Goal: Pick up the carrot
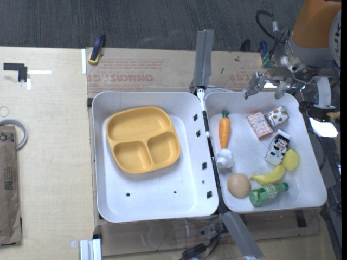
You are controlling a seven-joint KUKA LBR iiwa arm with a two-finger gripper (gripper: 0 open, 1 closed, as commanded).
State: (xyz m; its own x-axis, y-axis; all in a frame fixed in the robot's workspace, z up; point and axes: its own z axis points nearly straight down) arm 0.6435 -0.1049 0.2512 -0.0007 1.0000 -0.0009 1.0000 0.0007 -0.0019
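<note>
Seen from above: two shallow white bins side by side on the bench (43, 145). In the right bin (314, 199), the carrot (224, 131), orange with a green top, lying near the bin's left wall, tip toward the camera, green end toward the far rim. Just below its tip, touching or nearly so, a small white object (224, 157). Further toward the near rim, a tan egg-shaped item (238, 184) beside a green bottle (268, 194) lying on its side. Above the bottle, a yellow banana (269, 174) and a yellow lemon-like fruit (291, 159). Toward the bin's far right, three small cartons: a pink-and-white one (259, 124), a strawberry-printed one (277, 116) and a black-and-white one (277, 148).

In the left bin (103, 199), a yellow three-compartment plate (143, 139), nothing in its compartments.

At upper right, the grey arm with its orange band, pincer (267, 85) poised over the far rim of the right bin, fingers spread apart, nothing between them. Well apart from the carrot, up and to the right of it.

On the bench at far left, a brown paper bag (9, 183); behind the bins, printed cardboard (141, 69).
</note>
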